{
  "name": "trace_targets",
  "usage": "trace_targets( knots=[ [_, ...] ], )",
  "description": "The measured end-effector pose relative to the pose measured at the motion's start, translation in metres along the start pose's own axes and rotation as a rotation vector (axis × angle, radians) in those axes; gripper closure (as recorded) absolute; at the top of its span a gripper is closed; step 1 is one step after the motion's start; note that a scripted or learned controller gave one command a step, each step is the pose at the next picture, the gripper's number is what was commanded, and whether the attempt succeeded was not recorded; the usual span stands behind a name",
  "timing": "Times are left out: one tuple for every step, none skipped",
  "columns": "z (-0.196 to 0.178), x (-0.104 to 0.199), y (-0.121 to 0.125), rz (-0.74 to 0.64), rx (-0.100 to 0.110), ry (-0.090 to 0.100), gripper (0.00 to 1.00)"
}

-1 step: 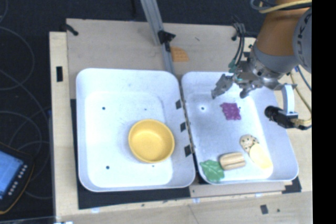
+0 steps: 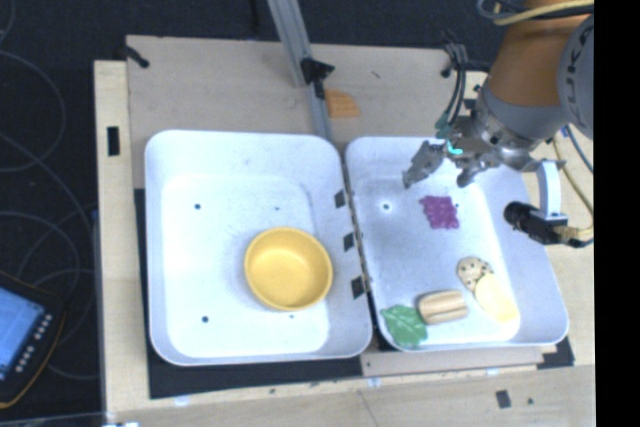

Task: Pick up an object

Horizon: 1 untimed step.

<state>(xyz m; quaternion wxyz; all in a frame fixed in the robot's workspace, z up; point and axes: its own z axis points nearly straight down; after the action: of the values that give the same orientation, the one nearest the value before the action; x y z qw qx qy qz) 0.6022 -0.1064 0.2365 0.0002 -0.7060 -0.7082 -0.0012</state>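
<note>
dark floor surrounds a pale wooden surface (image 2: 220, 80), with loose cables trailing at the left and a small lit screen (image 2: 18, 327) in the bottom-left corner. a grey metal post (image 2: 285, 10) slants down from the top toward the gap between two shallow white bins. an orange tag (image 2: 341, 104) lies on the surface just behind them.

the left bin (image 2: 200, 175) carries one yellow bowl (image 2: 288, 267), upright, near its right side. the right bin (image 2: 395, 245) carries the smaller things: a purple piece (image 2: 439, 211) near the middle, and along the front a tan cylinder (image 2: 442, 306), a pale yellow piece (image 2: 497, 300), a speckled round thing (image 2: 473, 268) touching it, and a green piece (image 2: 403, 324) in the front-left corner.

the arm reaches in from the right, and the gripper (image 2: 441, 168) hangs over the back of the right bin, just behind the purple piece. its fingers (image 2: 419, 163) are spread wide with nothing between them.

as a judgement, the pick is not yet made: every object lies in a bin. left to do is a descent, a closing on something, most likely the purple piece, and a lift.
</note>
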Motion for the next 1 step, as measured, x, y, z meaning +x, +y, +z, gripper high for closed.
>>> trace_targets(
  knots=[
    [0.0634, -0.0023, 0.0004, 0.005, 0.006, -0.005, 0.00]
  ],
)
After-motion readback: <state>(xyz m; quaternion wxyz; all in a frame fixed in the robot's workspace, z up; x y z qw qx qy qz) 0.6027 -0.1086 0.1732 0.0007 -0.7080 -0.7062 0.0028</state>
